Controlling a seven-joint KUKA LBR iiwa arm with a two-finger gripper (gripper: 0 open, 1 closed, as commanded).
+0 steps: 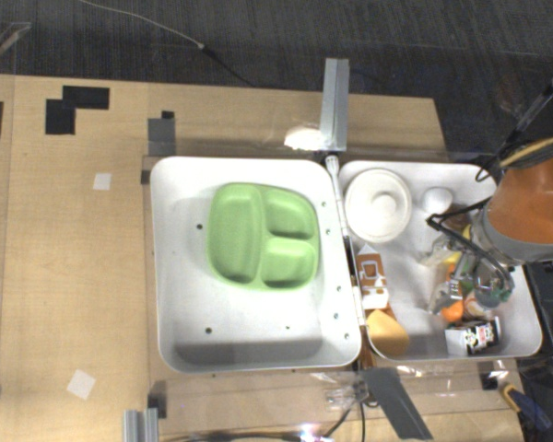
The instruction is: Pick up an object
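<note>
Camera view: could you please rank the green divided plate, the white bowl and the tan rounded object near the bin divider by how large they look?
1. green divided plate, clearly the largest, in the left bin.
2. white bowl, in the right bin.
3. tan rounded object, the smallest.

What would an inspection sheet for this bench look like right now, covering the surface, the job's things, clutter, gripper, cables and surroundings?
Surface: wooden bench bearing two white bins, left bin and right bin.
Job's things: green divided tray lies in the left bin; white bowl, yellow-orange piece and small packets in the right bin.
Clutter: white scrap beside the metal post.
Gripper: gripper low over the right bin's items; nothing seen gripped.
Cables: thin cable across the dark floor.
Surroundings: dark carpet behind the bench.
</note>
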